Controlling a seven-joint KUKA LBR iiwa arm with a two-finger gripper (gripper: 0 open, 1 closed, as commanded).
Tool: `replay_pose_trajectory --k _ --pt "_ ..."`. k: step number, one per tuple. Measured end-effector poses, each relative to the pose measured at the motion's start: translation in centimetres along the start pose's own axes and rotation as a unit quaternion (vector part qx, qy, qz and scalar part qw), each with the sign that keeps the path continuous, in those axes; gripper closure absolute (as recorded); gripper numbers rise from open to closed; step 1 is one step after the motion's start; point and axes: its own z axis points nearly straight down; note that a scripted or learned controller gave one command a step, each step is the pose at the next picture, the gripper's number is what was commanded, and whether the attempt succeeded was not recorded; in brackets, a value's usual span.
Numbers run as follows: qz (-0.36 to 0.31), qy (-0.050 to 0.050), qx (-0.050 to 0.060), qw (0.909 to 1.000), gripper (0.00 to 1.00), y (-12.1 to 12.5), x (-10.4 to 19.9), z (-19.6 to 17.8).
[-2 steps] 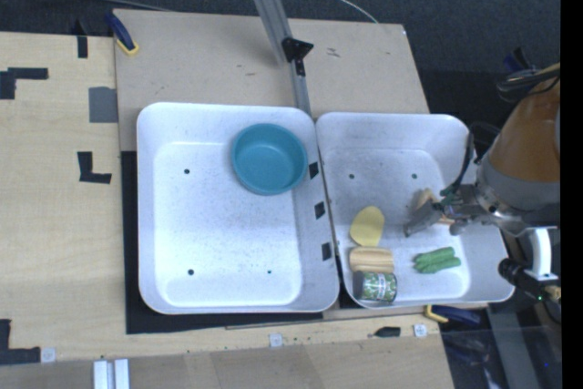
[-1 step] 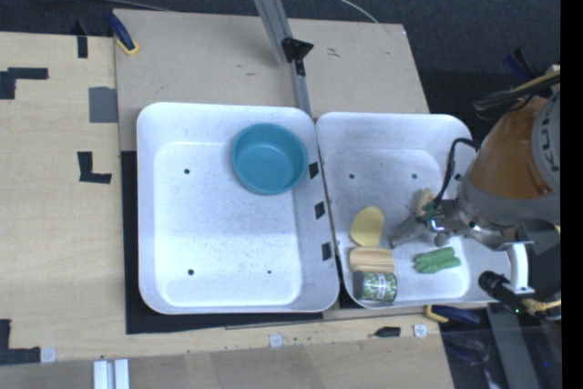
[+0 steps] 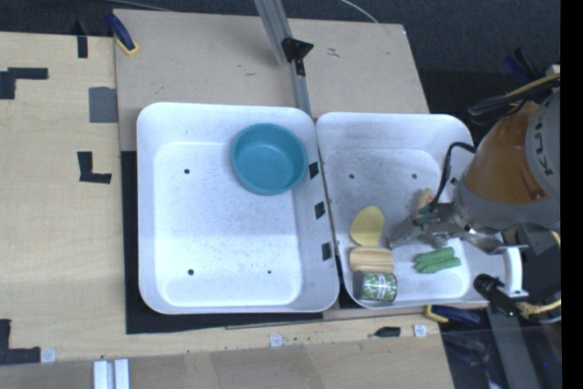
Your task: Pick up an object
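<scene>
Several small objects are crowding our gripper (image 3: 401, 237) in the right bin (image 3: 387, 137): a yellow piece (image 3: 368, 226), wooden block (image 3: 372, 260), tin can (image 3: 375, 287) and green toy (image 3: 436, 261). We are descending, finger state indiscernible; centring over one item before closing seems wisest.

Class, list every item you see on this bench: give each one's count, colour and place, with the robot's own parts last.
bins: two, white, side by side on the bench
bowl: one, blue, left bin, far right corner
yellow piece: one, pale yellow, right bin
wooden block: one, tan, right bin, near edge
can: one, green and silvery, right bin, near corner
green piece: one, green, right bin
arm: one, grey with orange band, from the right
gripper: one, dark, over right bin
</scene>
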Motion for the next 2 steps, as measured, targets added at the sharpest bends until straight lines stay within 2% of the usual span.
replay_pose_trajectory --k 1,2 --pt "0.0 -0.003 -0.003 1.0 1.0 0.1 -0.2 -1.1" --pt "0.0 0.0 -0.001 1.0 1.0 0.0 0.2 -5.4"
